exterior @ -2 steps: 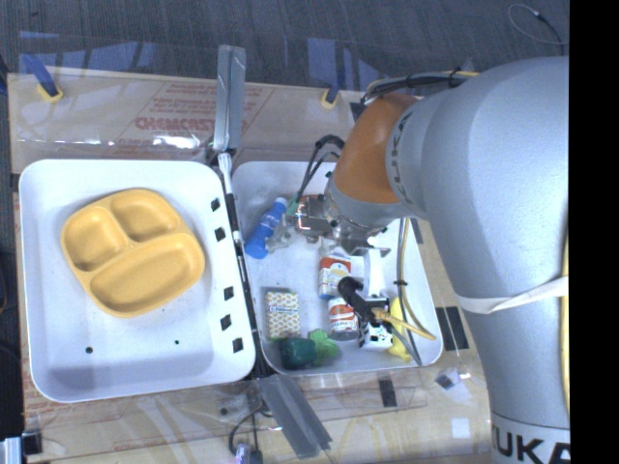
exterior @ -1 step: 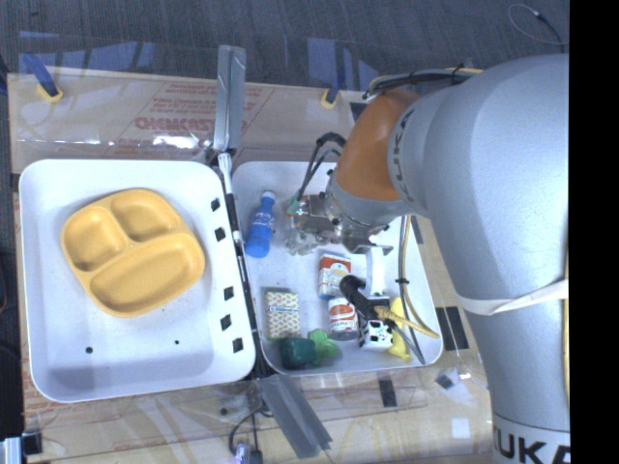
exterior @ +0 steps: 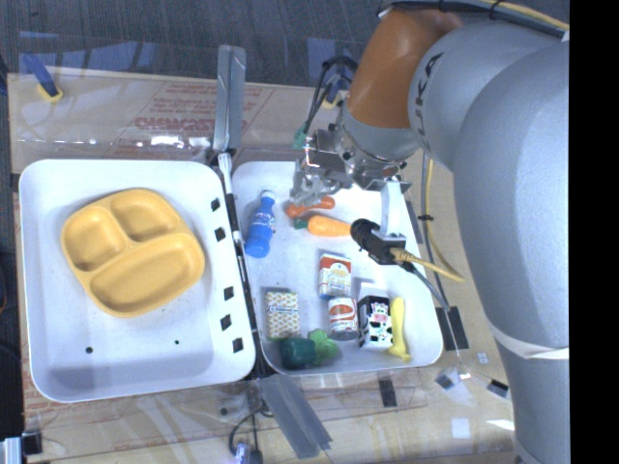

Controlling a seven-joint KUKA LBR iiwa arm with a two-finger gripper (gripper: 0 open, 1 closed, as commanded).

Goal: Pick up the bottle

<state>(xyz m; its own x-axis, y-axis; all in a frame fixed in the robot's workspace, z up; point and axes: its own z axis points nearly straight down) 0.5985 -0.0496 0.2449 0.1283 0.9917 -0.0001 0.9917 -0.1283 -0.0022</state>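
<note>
The bottle [exterior: 259,224] is blue with a pale cap and lies in the right bin [exterior: 274,177], near its left wall, pointing roughly up and down the view. My gripper [exterior: 310,184] hangs over the bin's far middle, to the right of the bottle and apart from it. It sits just above a small orange-red piece [exterior: 311,205]. The bottle lies free on the bin floor with nothing touching it.
An orange carrot [exterior: 328,226] lies right of the bottle. Nearer the front are two small cans [exterior: 335,276] [exterior: 340,317], a cow-patterned carton [exterior: 373,323], a yellow banana [exterior: 397,329], a cracker box [exterior: 281,313] and a green item [exterior: 309,349]. The left bin [exterior: 58,361] holds a yellow divided plate [exterior: 132,249].
</note>
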